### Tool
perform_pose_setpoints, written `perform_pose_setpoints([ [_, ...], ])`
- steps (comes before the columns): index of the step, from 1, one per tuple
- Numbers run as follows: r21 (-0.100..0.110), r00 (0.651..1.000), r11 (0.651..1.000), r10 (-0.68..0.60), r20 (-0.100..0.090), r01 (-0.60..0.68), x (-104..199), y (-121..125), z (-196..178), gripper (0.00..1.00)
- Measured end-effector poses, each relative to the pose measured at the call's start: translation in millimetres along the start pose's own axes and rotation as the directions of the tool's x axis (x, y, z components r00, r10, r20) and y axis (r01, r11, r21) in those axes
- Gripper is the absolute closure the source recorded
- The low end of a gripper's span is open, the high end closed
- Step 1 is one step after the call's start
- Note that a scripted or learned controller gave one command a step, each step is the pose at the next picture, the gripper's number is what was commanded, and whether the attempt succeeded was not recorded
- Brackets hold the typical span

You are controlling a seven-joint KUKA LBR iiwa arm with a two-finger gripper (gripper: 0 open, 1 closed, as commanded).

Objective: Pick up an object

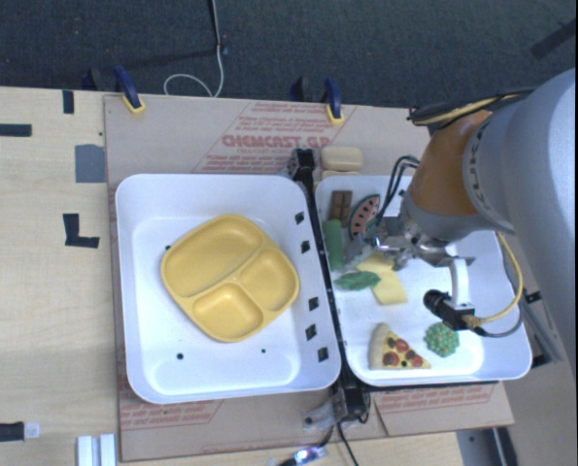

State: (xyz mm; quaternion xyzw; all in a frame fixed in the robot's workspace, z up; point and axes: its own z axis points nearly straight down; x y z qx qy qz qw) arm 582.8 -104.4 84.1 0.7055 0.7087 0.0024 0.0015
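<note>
- The arm (483, 178), grey with an orange band, reaches in from the right over the right bin (507, 362).
- Its gripper (391, 244) hangs low in the upper left part of that bin, above a cluster of toy food.
- Whether the fingers are open or closed cannot be told, and nothing can be seen held.
- Just beside the gripper lie a watermelon slice (365, 214), a brown bar (339, 207) and a green strip (333, 245) against the bin's left wall.
- A green leaf (357, 281) and a yellow cheese wedge (390, 289) lie just below the gripper, side by side.
- A pizza slice (393, 349) and a broccoli floret (441, 339) rest near the front edge of the right bin, near each other.
- The left bin (143, 357) holds a yellow divided plate (230, 276), lying flat and turned at an angle.
- A beige block (342, 158) sits on the desk (36, 289) just behind the right bin.
</note>
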Motion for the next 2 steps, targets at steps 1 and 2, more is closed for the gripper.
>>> perform_pose_setpoints([
  [1, 0.005, 1.0, 1.0, 0.002, 0.0, -0.002, -1, -3, -11, 1.0],
  [2, -0.002, 1.0, 1.0, -0.005, -0.002, 0.005, 81, -10, -106, 1.0],
])
